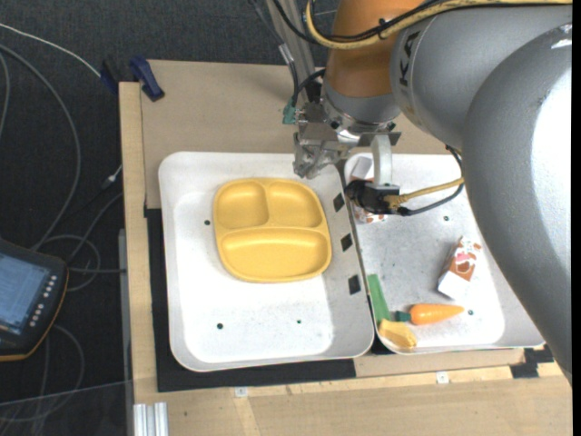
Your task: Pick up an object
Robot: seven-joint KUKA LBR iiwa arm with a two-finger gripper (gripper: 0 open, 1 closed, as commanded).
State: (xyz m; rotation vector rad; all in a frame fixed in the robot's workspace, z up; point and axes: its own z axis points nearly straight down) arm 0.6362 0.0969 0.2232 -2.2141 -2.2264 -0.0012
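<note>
Gripper: the gripper (313,160) hangs over the far rim of the left bin (182,271); whether it is released or clenched, I cannot tell.
Plate: yellow divided plate (270,229) lies in the left bin.
Right bin: right bin (413,262) holds a toy carrot (434,313) and small carton (461,269).
Surface: wooden bench (209,107).
Room: dark floor, cables (54,80), handheld pendant (25,298) at left.

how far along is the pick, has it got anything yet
Early stage. The gripper hangs over the far edge of the left bin, just beyond the yellow divided plate, and nothing is visibly held. The plate lies flat in that bin; the carrot and small carton lie in the right bin. The grasp and the lift are left.
</note>
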